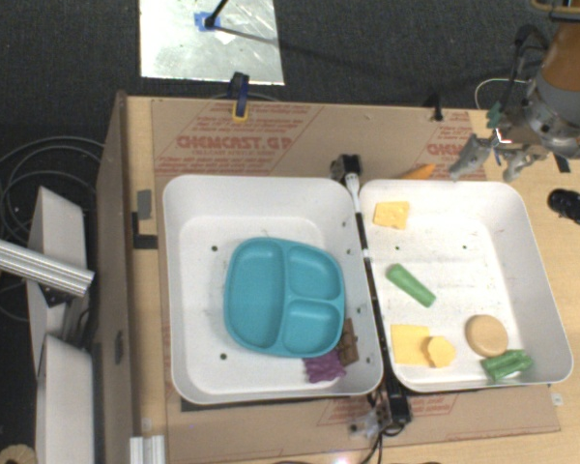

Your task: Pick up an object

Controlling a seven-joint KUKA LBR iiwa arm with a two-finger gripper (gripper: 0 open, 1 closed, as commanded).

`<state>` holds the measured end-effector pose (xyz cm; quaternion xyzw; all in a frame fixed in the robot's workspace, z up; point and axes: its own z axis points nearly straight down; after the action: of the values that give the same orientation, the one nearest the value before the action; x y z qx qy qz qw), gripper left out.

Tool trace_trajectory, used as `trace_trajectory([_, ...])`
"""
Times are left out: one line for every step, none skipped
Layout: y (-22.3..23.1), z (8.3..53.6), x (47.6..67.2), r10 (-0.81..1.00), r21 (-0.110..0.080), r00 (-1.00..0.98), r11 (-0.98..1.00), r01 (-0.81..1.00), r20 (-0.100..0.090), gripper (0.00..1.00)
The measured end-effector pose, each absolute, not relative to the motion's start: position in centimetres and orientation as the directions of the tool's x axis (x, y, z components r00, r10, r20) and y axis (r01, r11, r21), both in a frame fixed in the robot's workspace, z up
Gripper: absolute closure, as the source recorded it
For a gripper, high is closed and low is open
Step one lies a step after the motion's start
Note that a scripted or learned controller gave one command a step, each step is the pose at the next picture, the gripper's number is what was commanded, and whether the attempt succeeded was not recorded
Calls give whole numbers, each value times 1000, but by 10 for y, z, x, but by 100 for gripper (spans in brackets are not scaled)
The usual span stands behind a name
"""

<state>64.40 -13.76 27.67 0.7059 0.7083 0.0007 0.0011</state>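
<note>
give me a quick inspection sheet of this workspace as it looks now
surface: bench covered with cardboard sheet, bearing left bin and right bin side by side
job's things: right bin holds a yellow block, green cylinder, yellow wedge, orange piece, tan round piece, green leafy piece
clutter: left bin holds a teal divided plate, with a purple piece and brown piece at its near edge
grippers: gripper above the right bin's far right corner, nothing seen between its fingers
cables: loops on the floor at left
surroundings: shiny sheet on dark floor
</note>
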Motion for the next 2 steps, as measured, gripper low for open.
trace_trajectory([-115,194,572,1000,-6,0,0,1000,2,0])
trace_trajectory([-103,79,549,1000,-5,-1,1,1000,2,0])
